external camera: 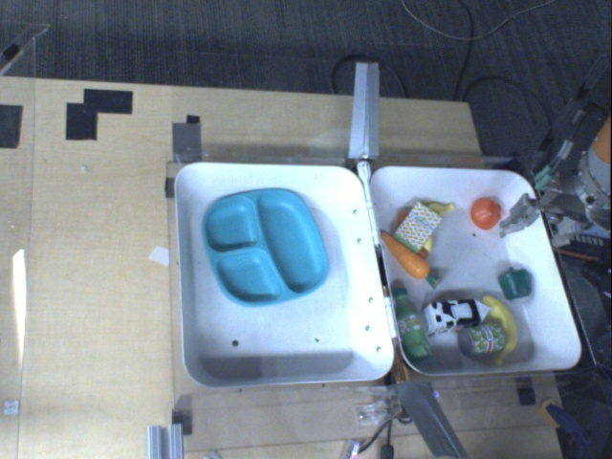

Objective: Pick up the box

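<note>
The box (419, 226) is small, with a yellow, green and white checked pattern, and lies tilted in the upper left part of the right bin (564, 325). A yellow piece pokes out behind it. My gripper (527, 215) reaches in over the right bin's upper right rim, next to an orange-red ball (486, 212). It is about a hand's width to the right of the box and nothing shows in its grasp.
A carrot (405, 254) lies just below the box. A green block (515, 282), a banana (504, 319), a black-and-white cow toy (450, 316), a green bottle (411, 324) and a can (482, 341) fill the bin's lower part. The left bin (191, 285) holds a blue divided plate (266, 245).
</note>
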Motion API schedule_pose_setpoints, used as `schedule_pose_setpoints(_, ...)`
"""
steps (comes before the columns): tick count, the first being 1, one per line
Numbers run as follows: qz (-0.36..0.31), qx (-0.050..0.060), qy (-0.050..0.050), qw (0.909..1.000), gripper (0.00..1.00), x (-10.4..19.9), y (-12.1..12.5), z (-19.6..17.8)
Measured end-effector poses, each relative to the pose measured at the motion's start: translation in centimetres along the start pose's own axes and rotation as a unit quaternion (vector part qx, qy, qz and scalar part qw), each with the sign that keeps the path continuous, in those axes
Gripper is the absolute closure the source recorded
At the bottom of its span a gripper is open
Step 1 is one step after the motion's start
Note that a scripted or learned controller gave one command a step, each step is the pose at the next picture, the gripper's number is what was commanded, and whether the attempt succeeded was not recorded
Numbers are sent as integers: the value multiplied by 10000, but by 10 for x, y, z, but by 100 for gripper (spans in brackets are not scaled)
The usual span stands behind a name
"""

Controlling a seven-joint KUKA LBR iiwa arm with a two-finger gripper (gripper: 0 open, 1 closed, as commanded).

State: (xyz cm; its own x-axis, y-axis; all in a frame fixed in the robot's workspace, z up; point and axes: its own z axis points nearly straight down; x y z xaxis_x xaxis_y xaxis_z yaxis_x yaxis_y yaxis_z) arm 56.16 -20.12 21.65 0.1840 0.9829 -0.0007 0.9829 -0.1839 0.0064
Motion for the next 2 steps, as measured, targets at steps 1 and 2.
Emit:
schedule_pose_setpoints(1,-14,-4,1,10000,0,16,-3,-94)
schedule_pose_setpoints(2,83,17,6,10000,0,49,-84,43)
